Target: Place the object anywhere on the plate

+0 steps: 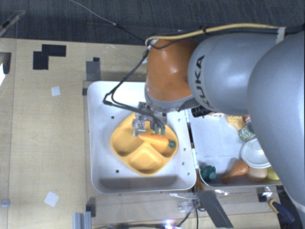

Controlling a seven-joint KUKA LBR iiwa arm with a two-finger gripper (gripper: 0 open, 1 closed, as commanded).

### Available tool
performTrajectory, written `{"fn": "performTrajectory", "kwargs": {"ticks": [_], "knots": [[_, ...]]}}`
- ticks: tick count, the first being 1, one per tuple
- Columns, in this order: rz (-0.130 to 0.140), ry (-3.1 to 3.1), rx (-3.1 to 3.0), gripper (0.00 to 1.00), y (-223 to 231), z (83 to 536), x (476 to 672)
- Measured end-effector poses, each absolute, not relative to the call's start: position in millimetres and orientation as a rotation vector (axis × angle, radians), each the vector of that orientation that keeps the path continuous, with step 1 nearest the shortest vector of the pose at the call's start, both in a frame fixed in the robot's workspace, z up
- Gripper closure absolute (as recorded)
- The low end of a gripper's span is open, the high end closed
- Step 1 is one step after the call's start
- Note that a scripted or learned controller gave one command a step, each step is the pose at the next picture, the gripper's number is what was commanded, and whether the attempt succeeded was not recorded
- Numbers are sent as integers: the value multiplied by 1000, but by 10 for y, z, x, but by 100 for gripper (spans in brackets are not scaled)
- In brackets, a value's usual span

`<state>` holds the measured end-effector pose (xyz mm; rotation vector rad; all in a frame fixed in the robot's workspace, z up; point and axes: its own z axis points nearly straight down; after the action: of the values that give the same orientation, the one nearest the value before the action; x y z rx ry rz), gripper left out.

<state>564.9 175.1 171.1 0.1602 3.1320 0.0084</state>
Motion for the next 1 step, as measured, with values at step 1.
{"fn": "performTrajectory", "kwargs": {"ticks": [1], "knots": [[6, 3130, 168, 0, 1719, 1717, 5660]]}}
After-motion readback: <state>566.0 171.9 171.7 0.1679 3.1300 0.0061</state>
